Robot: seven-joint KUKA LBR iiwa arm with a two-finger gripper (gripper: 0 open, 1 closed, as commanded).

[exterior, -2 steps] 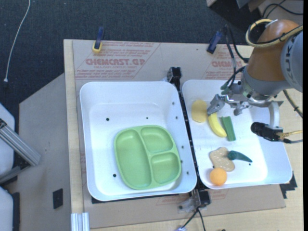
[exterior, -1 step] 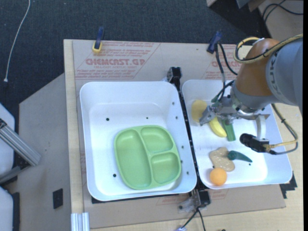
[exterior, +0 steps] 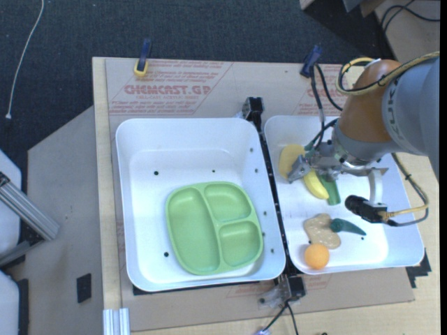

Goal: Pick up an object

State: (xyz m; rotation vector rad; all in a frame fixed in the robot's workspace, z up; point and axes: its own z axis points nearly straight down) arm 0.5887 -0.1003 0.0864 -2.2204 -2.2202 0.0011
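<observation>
My gripper [exterior: 316, 167] hangs low over the upper middle of the right bin [exterior: 398, 253], at the end of the grey arm with the orange band [exterior: 367, 110]. Directly below it lies a small yellow banana [exterior: 316, 186], with a green piece [exterior: 332, 191] along its right side. A larger yellow object [exterior: 289, 158] rests just left of the gripper. Toward the front of the bin sit a beige lumpy object [exterior: 321, 230], an orange ball [exterior: 317, 256] and a dark teal item [exterior: 348, 226]. Whether anything is held I cannot make out.
The left bin [exterior: 133, 187] holds a green divided plate [exterior: 213, 225]. A black clip [exterior: 253, 107] sits where the two bins meet at the back. A black connector with a cable [exterior: 364, 209] hangs from the arm over the right bin.
</observation>
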